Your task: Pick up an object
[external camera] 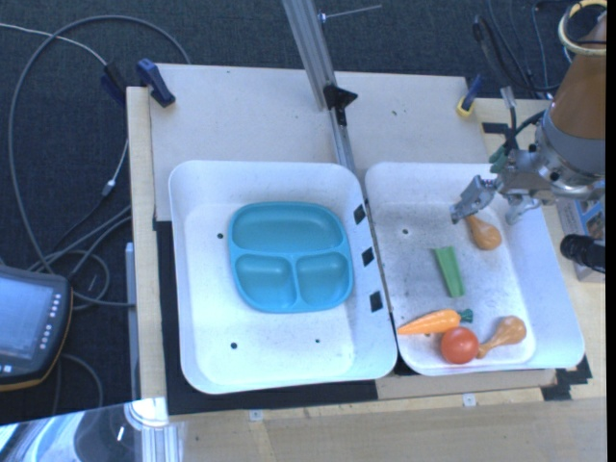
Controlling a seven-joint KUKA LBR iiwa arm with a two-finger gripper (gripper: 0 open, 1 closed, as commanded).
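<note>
My gripper (496,210) hangs over the far part of the right bin (549,277), its two fingers spread wide and open. A small orange gourd (485,234) lies on the bin floor just in front of the fingers, not held. Further toward the front lie a green block (448,270), a carrot (430,322), a red tomato (459,345) and a second orange gourd (505,333).
The left bin (207,287) holds a blue divided plate (289,255). A slanted metal pole (313,46) rises behind the bins. Cables run along the left and the far right of the bench.
</note>
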